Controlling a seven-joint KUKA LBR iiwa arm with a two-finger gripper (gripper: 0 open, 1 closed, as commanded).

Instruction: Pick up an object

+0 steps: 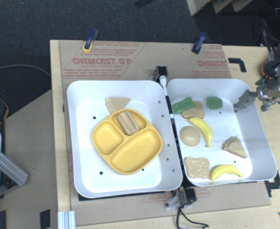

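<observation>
End effector (249, 100) at right edge of frame, can't tell its grip, green toy (214, 102) just left of it, yellow banana (203, 130) lower left

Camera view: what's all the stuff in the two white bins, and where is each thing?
bins: 2, white, side by side on the bench
divided plate: 1, yellow, middle of left bin
hot dog: 1, tan, in a small plate compartment
wedge piece: 1, beige, left bin, touching the plate's far edge
bananas: 2, yellow, right bin, middle and near edge
green toys: 2, green, far end of right bin
bread slice: 1, tan, near-left corner of right bin
round bun: 1, beige, beside middle banana
gripper: 1, grey, over right bin's far-right corner
</observation>
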